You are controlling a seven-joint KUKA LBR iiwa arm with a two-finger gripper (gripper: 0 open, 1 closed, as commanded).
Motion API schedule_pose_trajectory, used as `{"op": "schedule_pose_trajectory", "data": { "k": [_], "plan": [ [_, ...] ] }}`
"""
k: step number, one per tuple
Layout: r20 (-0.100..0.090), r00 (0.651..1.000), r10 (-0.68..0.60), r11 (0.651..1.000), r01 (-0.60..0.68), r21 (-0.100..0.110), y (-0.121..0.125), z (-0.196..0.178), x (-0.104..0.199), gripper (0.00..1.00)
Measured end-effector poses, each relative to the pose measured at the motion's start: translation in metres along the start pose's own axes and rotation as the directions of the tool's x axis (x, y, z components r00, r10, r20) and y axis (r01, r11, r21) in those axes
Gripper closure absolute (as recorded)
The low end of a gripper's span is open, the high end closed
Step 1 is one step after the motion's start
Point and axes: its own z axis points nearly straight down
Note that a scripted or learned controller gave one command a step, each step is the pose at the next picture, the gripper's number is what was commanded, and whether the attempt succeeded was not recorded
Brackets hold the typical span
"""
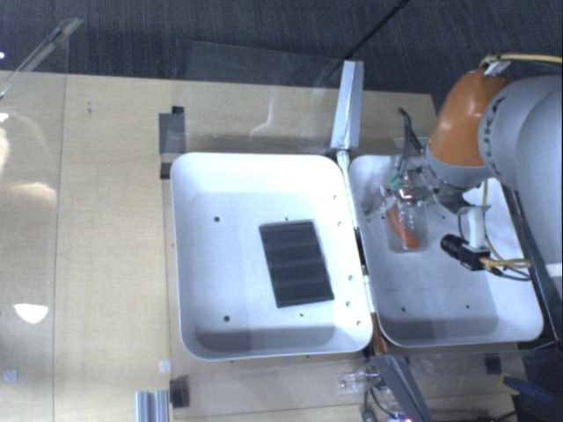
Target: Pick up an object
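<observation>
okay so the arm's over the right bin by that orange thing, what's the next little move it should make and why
Probably a short, straight lift to test the grasp. The gripper sits low in the right bin, right at a small orange object, but the view is too blurred to tell whether the fingers are closed on it. If the object rises with the gripper, the pick has worked. The dark ridged pad lies apart in the left bin.

Even, fairly bright overhead light falls on the left bin point(264, 253), whose white floor reads clean without blowing out. A soft shadow lies along its near wall. Left of that bin, pale glare patches sit on a clear sheet over the wooden bench point(97, 262). Beyond the bin the floor is dim. Focus is slightly soft overall, with mild grain.
</observation>
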Motion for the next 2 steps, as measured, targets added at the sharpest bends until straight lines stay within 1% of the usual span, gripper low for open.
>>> {"op": "schedule_pose_trajectory", "data": {
  "k": [1, 2],
  "plan": [
    [0.000, 1.000, -0.003, 1.000, 0.003, -0.005, 0.002, -0.011, 0.001, 1.00],
    [0.000, 0.999, -0.047, 0.999, 0.047, 0.002, 0.049, -0.097, 0.070, 1.00]
  ]
}}
